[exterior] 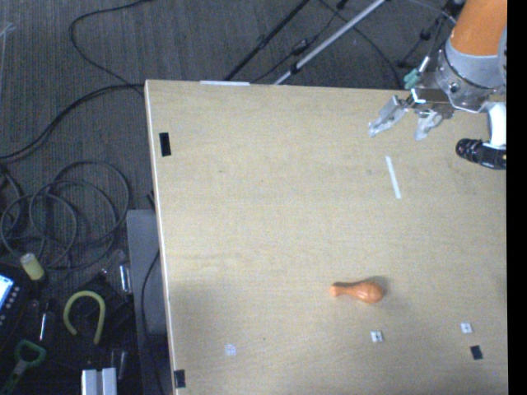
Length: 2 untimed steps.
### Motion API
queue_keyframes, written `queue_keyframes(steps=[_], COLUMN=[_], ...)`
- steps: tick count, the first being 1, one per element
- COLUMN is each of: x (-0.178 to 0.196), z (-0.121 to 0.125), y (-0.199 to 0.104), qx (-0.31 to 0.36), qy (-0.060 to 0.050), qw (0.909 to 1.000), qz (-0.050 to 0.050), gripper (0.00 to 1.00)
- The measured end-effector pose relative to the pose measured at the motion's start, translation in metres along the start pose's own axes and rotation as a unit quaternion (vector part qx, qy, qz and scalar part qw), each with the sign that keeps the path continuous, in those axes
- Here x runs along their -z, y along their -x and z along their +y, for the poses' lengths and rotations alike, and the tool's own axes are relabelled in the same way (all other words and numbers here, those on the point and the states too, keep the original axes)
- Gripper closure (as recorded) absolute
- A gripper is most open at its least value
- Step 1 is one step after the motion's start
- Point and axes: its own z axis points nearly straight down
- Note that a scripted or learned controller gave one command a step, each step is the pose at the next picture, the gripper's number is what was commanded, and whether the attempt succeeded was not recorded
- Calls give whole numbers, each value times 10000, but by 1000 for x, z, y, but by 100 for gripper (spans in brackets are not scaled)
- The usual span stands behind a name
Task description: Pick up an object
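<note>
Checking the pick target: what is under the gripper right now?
Bare tan board lies below the gripper. The white stick and orange object lie apart from it, nearer the camera.

Arm [482, 23]: enters at 2 o'clock, orange band uppermost, grey wrist below. Gripper [405, 125]: points toward 8 o'clock, two pale fingers [385, 122] spread apart, nothing between them.

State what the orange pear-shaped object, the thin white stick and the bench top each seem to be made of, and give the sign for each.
Orange pear-shaped object: probably smooth plastic or rubber; even colour, soft highlight.
Thin white stick: perhaps plastic or paper, matt; too small to tell.
Pale tan bench top: seemingly wood or laminated board, matt; faint grain-like speckle, no glare.
</note>
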Motion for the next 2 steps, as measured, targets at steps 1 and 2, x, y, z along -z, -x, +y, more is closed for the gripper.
queue_keyframes(steps=[1,2], x=[-173,-193], z=[0,1], y=[2,-29], qx=[1176,1504], qy=[-5,2], qw=[9931,9886], qz=[-9,-12], gripper=[0,0])
